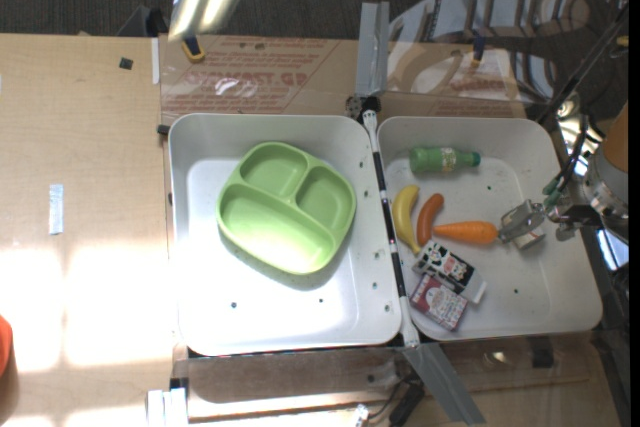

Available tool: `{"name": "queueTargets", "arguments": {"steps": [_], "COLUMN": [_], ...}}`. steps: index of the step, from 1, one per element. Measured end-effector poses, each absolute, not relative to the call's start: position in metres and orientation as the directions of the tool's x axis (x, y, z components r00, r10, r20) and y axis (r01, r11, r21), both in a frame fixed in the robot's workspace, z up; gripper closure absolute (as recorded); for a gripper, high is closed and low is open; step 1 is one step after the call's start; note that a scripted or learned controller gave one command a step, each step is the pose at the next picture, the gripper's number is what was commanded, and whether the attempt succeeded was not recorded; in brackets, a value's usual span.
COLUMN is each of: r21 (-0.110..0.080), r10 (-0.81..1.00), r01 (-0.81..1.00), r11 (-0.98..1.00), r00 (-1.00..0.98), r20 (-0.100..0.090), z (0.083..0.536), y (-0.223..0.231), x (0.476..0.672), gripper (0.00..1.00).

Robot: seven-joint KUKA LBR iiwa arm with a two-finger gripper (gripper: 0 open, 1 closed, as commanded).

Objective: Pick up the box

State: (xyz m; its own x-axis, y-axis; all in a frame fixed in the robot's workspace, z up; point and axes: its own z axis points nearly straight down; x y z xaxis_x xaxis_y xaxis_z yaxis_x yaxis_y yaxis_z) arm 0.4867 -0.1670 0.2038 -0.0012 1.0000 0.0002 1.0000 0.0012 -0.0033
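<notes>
Camera view: slanted look down on two white bins on the tabletop point(80, 215).
Box point(441, 303): nearest thing, at 7 o'clock in the right bin point(560, 305), red and white, lying flat.
Second packet point(444, 264): black and white, touching the box at its 12 o'clock.
Carrot point(466, 232): mid-bin, tip toward 3 o'clock.
Hand point(523, 223): at 3 o'clock of the carrot, just beside its tip, well apart from the box; open or closed, cannot tell.
Banana point(404, 216), sausage point(429, 214): side by side at 9 o'clock.
Green bottle point(445, 158): 12 o'clock, lying down.
Left bin point(190, 245): green divided plate point(287, 207).
</notes>
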Motion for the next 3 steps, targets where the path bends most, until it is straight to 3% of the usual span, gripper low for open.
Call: {"name": "queueTargets", "arguments": {"steps": [1,2,3], "r21": [0.0,0.001,0.0], "r10": [1.0,0.998,0.998], "r01": [1.0,0.998,0.998], "r11": [0.023,0.059,0.062], "r00": [-0.023,-0.059,-0.062], "r20": [0.002,0.01,0.011], "z": [0.091,0.094,0.091], "y": [-0.207,-0.213,-0.213], "x": [0.51,0.584,0.611], "gripper": [0.0,0.0,0.0]}}
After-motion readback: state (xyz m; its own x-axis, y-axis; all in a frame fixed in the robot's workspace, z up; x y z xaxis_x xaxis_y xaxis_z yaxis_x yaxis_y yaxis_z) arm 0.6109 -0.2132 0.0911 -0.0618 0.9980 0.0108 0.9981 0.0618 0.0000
